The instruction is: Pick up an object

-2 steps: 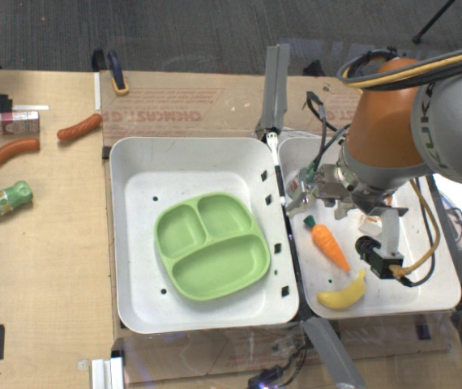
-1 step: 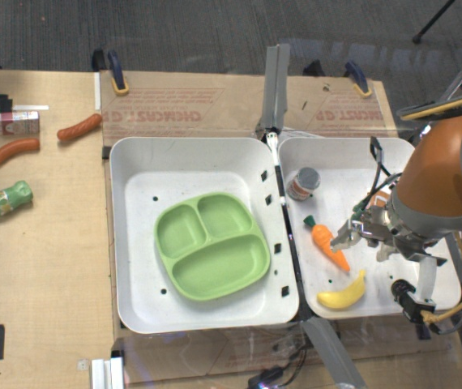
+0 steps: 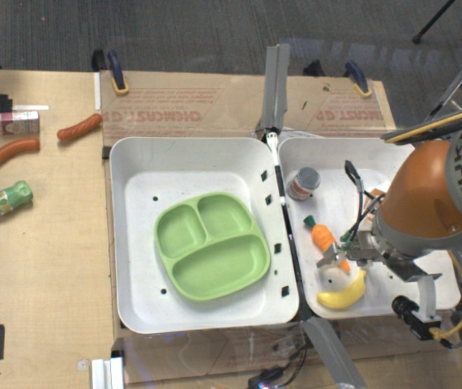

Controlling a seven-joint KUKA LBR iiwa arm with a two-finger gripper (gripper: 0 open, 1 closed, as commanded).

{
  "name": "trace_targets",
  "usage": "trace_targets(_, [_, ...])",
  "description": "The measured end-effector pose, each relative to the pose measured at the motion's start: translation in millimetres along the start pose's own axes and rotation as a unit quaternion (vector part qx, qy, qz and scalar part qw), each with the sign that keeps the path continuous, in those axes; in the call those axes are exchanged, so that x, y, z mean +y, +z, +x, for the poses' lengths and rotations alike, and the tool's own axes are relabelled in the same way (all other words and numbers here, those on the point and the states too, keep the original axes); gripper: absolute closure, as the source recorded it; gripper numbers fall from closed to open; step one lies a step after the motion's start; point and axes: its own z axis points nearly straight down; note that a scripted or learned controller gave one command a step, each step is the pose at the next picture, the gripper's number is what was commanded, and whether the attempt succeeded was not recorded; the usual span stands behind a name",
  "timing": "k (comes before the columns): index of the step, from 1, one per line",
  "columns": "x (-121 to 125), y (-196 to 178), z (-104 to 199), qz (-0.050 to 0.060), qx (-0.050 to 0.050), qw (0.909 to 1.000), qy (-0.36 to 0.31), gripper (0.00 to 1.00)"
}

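Observation:
In the right bin (image 3: 393, 156) lie an orange carrot (image 3: 322, 236) with a green top, a yellow banana (image 3: 343, 292), a small white object (image 3: 332, 276), a small can (image 3: 303, 182) and a black spoon (image 3: 354, 178). My gripper (image 3: 334, 259) is low in this bin, its tip between the carrot and the banana, just above the white object. Nothing is visibly held. The arm's orange band (image 3: 427, 193) covers the bin's right part.
The left bin (image 3: 134, 217) holds a green divided plate (image 3: 212, 245). On the bench to the left lie two sausages (image 3: 79, 127), a green bottle (image 3: 2, 201) and a small carton (image 3: 16, 121). A metal divider (image 3: 276, 79) stands behind the bins.

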Motion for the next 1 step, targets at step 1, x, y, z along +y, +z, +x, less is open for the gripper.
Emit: trace_targets(1, [0.0, -8.6, -0.7, 0.001, 0.000, 1.0000, 0.002, 1.00])
